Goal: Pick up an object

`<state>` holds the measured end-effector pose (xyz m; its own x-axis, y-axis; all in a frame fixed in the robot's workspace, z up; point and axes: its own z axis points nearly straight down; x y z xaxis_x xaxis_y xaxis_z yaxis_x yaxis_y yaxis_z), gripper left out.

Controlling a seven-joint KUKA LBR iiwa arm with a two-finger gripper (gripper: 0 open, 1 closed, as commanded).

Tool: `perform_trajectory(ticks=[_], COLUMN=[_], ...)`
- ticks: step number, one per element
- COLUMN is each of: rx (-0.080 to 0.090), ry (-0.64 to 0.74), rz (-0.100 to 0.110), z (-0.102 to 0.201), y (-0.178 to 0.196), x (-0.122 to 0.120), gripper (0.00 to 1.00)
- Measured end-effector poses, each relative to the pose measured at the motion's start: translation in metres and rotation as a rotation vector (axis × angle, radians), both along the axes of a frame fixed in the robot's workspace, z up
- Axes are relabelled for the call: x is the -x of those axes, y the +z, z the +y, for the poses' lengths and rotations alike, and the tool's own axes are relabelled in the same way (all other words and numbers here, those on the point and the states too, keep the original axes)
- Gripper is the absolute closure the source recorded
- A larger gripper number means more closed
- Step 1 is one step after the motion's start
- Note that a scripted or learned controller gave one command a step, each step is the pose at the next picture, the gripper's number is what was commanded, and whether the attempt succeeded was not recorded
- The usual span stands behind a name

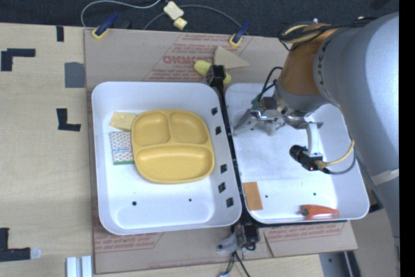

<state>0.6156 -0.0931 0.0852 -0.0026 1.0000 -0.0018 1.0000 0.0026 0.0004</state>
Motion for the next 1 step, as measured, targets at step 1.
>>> perform_trajectory(ticks=[1], rx=[0.0], ry=[0.0], rz=[-0.004], z=[-0.0179], y=[0.0004], x=[-0.0551], gripper=[0.0])
